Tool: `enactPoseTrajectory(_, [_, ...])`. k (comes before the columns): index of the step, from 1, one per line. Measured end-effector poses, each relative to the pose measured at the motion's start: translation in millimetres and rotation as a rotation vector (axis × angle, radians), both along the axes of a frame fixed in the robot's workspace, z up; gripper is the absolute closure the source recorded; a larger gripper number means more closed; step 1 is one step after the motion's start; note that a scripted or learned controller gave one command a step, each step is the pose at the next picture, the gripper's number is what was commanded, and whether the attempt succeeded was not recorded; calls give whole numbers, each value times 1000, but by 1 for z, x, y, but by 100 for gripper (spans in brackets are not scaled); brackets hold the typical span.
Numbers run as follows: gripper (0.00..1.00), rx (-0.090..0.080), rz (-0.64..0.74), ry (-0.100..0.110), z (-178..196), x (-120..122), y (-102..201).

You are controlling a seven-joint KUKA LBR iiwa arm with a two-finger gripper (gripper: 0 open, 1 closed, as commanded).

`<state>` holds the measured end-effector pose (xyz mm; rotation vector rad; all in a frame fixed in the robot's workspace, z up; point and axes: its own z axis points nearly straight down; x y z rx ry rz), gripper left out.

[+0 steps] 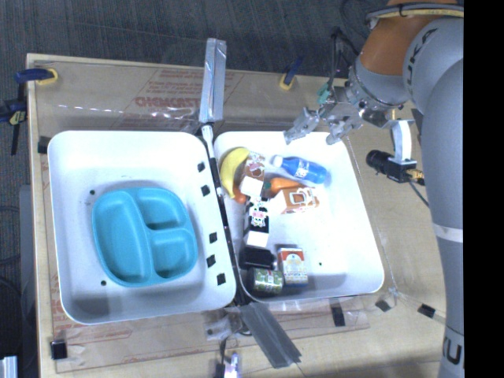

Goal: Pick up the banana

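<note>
The yellow banana (pixel 230 169) lies in the right bin (pixel 354 242) at its far left corner, against the divider. My gripper (pixel 319 129) hangs over the bin's far edge, well right of the banana and above the blue bottle (pixel 302 169). Its two fingers (pixel 298 127) are spread apart with nothing between them.
The right bin also holds an orange item (pixel 280 185), a white-orange carton (pixel 300 200), a cow-print box (pixel 258 215), a black block (pixel 256 257), a green box (pixel 268 280) and a red-white box (pixel 293 264). The left bin (pixel 71 172) holds a blue divided tray (pixel 146 235).
</note>
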<state>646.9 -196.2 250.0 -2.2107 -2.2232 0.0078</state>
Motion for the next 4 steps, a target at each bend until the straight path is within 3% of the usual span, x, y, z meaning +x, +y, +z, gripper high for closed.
enactPoseTrajectory(1, [0,2,227,0,-78,10,63])
enactPoseTrajectory(2, [0,-7,344,-21,-130,15,79])
enactPoseTrajectory(3, [100,-7,345,-22,-121,16,79])
enactPoseTrajectory(4, [100,-1,529,-23,-132,17,73])
